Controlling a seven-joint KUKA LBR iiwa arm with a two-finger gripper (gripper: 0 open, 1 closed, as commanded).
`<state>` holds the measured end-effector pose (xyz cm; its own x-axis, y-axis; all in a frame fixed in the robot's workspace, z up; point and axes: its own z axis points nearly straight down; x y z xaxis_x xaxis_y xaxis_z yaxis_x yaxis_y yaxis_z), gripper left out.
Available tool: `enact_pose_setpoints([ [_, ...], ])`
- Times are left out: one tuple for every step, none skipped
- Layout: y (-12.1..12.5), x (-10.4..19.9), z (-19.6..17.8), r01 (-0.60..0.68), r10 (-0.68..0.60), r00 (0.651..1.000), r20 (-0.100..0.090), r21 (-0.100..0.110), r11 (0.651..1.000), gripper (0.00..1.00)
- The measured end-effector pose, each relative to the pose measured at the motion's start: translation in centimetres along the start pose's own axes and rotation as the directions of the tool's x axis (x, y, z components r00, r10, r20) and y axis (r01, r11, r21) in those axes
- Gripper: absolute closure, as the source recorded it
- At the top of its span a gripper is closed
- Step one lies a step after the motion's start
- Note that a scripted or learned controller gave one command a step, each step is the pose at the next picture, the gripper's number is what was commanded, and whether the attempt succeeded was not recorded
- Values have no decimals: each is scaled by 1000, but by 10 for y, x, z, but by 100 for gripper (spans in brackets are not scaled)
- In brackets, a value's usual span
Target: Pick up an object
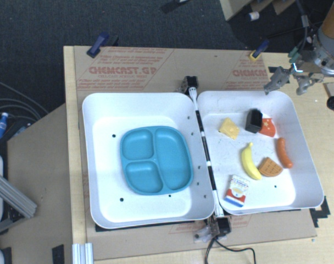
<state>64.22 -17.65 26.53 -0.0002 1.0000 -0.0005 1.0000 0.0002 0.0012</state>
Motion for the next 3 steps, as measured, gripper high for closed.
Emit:
enact_pose_setpoints([
  [17, -25, 178, -1, 1, 1000, -2, 5, 1000, 0],
  [18, -25, 165, 1, -1, 1000, 0, 0, 1000, 100],
  [4, 32, 63, 2, -2, 1000, 0, -2, 1000, 100],
])
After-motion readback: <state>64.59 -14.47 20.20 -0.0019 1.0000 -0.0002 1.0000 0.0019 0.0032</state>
